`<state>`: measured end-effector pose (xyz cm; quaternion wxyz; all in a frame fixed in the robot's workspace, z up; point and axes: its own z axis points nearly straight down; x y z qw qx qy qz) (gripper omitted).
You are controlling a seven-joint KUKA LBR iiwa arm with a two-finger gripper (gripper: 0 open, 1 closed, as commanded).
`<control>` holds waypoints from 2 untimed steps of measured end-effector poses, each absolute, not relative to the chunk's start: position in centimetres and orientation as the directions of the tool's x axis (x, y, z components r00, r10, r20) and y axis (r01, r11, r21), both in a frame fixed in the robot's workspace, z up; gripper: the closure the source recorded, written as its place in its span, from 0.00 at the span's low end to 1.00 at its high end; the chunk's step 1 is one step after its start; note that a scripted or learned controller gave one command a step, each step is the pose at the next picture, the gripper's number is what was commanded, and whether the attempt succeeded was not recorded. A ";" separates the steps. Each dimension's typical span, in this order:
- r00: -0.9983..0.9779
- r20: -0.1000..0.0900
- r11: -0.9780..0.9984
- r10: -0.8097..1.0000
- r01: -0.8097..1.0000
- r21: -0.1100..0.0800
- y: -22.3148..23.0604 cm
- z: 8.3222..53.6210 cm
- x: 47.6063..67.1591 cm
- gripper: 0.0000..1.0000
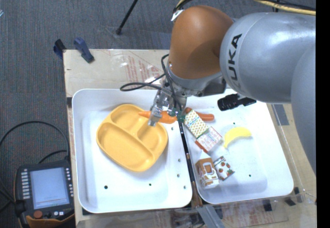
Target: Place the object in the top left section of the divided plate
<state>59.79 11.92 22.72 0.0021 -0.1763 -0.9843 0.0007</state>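
A yellow divided plate (126,144) lies tilted in the left white bin (87,170). My gripper (157,116) hangs over the plate's upper right rim, next to the wall between the two bins. A slim orange carrot-like toy (167,117) lies crosswise between the fingers, and the gripper is shut on it. The toy's left tip reaches over the plate's upper section. The arm's orange wrist band hides the bin's far right corner.
The right bin (258,180) holds a patterned box (195,123), a red-and-white packet (209,140), a yellow banana (236,135), two small cartons (212,171) and an orange stick (207,116). A handheld control pendant (46,189) sits off the bench at lower left.
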 end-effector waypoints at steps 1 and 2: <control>-0.919 0.001 0.919 0.394 0.394 -0.001 17.2 30.2 61.1 1.00; -0.940 0.004 0.940 0.342 0.342 -0.003 14.0 22.1 58.0 1.00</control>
